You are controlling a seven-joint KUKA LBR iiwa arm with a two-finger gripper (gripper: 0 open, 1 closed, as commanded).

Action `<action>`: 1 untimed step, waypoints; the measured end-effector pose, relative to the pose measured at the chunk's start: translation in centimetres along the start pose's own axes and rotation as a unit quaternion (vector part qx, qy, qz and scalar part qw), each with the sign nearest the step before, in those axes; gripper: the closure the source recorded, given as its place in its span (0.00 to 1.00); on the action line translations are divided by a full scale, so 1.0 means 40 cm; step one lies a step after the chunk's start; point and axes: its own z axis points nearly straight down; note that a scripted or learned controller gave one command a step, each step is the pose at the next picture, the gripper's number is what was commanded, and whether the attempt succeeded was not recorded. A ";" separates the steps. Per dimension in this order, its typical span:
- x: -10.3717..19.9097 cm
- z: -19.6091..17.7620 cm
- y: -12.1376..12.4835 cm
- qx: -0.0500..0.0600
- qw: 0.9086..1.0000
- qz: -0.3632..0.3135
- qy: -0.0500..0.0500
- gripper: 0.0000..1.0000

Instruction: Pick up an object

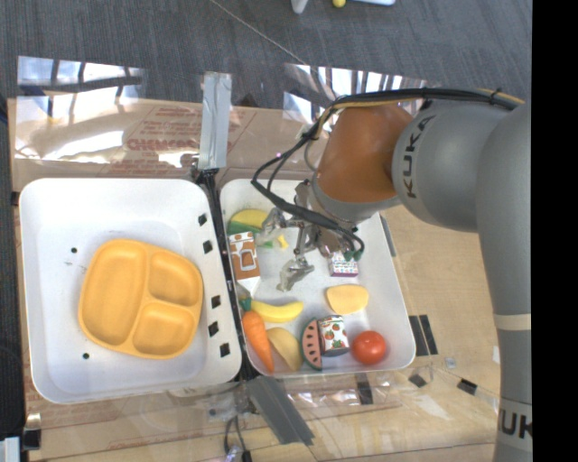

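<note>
The gripper (298,263) is positioned over the right bin (395,298), fingers spread, nothing held. Candidate toys lie close together below: banana (278,310), carrot (256,340). A misaligned descent is likely to pinch between items.

A workbench (433,271) topped with brown cardboard (135,135) stands on dark grey carpet (135,32), seen from above. Clear plastic sheeting (81,72) along the bench's far edge catches bright overhead light in white glints. A strip of grey tape (213,117) runs across the cardboard, with black tape marks (424,334) near the front. Small white and yellow items (339,4) lie on the floor beyond.
</note>
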 end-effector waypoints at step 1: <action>-0.097 0.048 -0.070 0.000 0.982 -0.188 -0.005 0.00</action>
